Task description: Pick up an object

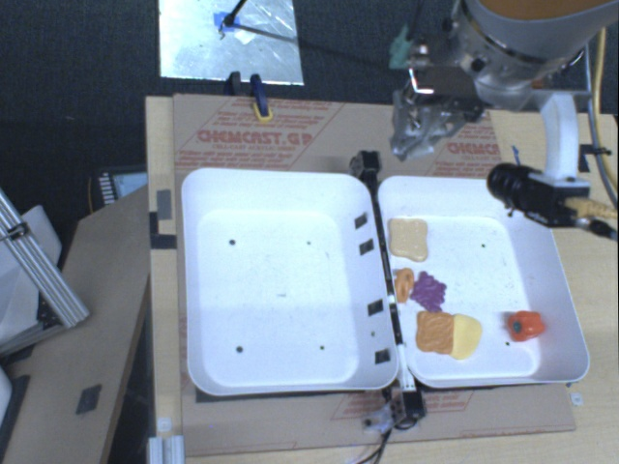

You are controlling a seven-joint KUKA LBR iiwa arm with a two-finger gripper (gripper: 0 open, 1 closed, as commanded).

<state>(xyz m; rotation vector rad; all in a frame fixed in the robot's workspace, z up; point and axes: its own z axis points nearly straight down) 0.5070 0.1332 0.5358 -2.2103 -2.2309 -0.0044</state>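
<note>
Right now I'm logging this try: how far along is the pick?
Done: nothing looks picked yet. The bread, grapes, the orange and yellow pieces and the tomato all lie in the right bin. In hand: the gripper hangs above the bench behind that bin, with no item seen between its fingers. Left: come down over an item, grasp it and lift.

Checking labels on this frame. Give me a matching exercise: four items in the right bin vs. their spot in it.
Things:
1. beige bread slice
2. purple grapes
3. red tomato
4. yellow piece

Places in the right bin:
A. near the right wall, apart from the rest
B. farthest back, close to the divider
C. front, touching an orange block
D. middle of the cluster, beside a small orange piece

Pairs: 1-B, 2-D, 3-A, 4-C
</note>
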